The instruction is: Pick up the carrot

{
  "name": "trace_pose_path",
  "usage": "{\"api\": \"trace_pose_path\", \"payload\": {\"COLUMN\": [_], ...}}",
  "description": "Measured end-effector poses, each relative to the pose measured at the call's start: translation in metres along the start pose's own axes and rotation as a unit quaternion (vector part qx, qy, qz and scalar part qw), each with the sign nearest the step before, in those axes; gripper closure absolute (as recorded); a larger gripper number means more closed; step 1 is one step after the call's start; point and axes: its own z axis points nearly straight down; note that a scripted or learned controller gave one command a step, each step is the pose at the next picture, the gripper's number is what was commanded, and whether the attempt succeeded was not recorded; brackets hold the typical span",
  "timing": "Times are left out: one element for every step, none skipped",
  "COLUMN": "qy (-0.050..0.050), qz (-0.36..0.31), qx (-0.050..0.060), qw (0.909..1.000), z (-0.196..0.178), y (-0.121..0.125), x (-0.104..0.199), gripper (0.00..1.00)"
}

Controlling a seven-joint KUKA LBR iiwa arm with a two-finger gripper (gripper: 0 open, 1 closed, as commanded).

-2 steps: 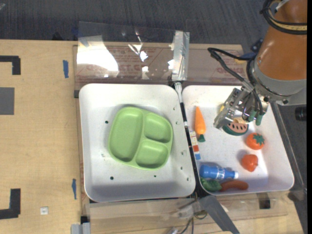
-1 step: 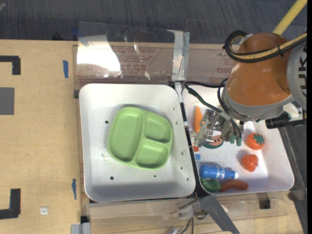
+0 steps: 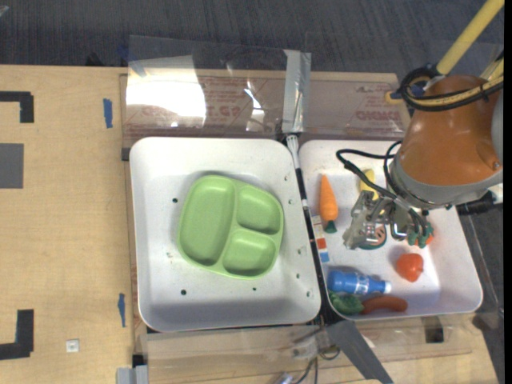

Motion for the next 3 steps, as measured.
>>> {"api": "trace_pose_path", "payload": {"qy": [-0.001,-0.004,-0.006], "qz": [-0.001,-0.063,-0.070], "qx": [-0.001,-0.001,-0.001], "qw": [1.0000,0.9980,0.9975], "z": [-0.001,0.010,0.098], "y": [0.002,0.004,-0.045], "x": [-0.001,-0.078,-0.103], "gripper": [0.00,0.00,0.00]}}
